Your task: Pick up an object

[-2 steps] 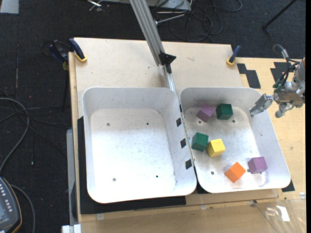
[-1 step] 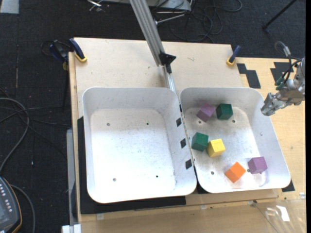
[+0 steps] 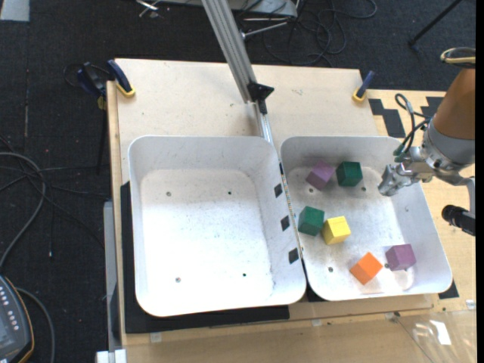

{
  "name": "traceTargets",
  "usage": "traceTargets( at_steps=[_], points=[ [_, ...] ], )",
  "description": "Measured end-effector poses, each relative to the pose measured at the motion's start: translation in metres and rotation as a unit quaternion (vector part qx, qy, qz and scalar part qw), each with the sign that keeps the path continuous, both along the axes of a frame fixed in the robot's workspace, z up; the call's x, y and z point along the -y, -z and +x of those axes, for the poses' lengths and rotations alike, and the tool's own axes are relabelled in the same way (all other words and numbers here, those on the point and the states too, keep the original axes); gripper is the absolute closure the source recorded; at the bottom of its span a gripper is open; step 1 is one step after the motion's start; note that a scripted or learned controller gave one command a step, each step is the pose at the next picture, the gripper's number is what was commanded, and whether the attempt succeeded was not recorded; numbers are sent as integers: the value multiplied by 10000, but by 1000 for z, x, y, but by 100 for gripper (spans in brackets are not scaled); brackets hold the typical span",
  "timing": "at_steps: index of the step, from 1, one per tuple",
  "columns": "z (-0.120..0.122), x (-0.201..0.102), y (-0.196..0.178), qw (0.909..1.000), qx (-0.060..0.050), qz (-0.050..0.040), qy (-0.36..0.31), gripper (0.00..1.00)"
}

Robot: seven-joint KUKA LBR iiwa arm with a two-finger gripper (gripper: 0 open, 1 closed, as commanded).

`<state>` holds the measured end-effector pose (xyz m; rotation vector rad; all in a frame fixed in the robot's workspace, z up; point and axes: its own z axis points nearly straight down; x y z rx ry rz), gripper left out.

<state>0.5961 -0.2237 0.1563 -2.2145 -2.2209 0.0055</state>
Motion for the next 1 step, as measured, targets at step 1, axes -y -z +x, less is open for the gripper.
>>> traceTargets(
  at_steps=[1],
  points=[
    [1, 1, -5, 10000, 34, -11, 2, 0]
  ],
)
